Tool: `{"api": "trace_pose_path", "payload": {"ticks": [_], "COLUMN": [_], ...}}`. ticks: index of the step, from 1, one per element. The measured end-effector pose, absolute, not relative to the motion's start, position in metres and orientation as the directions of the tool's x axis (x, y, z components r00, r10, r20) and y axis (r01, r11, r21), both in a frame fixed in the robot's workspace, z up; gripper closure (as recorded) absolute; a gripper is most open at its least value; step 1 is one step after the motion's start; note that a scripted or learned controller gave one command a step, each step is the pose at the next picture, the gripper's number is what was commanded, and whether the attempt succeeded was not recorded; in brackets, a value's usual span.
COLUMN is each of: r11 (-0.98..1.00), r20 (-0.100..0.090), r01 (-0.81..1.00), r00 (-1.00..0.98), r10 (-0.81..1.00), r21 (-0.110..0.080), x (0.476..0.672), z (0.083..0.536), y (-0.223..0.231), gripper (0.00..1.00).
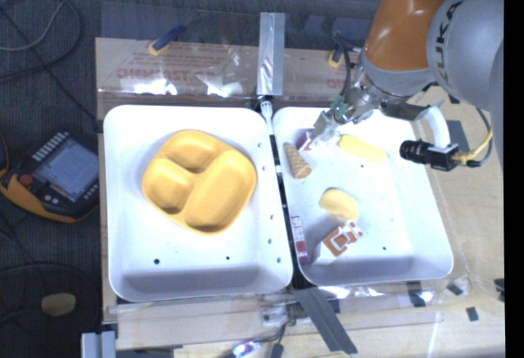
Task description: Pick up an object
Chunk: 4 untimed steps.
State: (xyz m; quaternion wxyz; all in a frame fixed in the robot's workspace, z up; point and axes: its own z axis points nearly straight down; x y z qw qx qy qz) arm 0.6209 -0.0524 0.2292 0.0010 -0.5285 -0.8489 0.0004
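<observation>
- Objects for picking lie in the right bin: a cone-shaped piece near its nine o'clock edge, a pale yellow slab toward twelve o'clock, a rounded yellow lump near the middle, and a small orange and white item toward six o'clock.
- A small dark red thing sits at the bin's ten o'clock corner, just above the cone-shaped piece and partly hidden by the gripper.
- The gripper reaches down into the right bin at ten o'clock, its tip just beside the dark red thing and the cone-shaped piece; whether its fingers are apart or together cannot be told, and nothing is seen held.
- The arm comes in from two o'clock, its orange band above the wrist.
- The left bin holds a large yellow divided dish at its middle.
- A handheld controller lies on the floor at nine o'clock, well apart from the bins.
</observation>
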Motion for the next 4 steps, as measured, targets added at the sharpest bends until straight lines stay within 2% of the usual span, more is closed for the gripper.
{"api": "trace_pose_path", "payload": {"ticks": [1,2,3,4], "r11": [0.698,0.618,0.342,0.548], "r20": [-0.003,0.000,0.000,-0.004], "r01": [0.716,0.786,0.940,0.836], "r00": [-0.698,-0.618,-0.342,-0.548], "r10": [0.716,0.786,0.940,0.836], "r21": [-0.001,0.000,-0.002,-0.001], "x": [0.613,0.635,0.620,0.608], "z": [0.237,0.225,0.223,0.253], "y": [-0.128,-0.075,-0.058,-0.130], "gripper": [1.00,1.00,1.00,1.00]}}
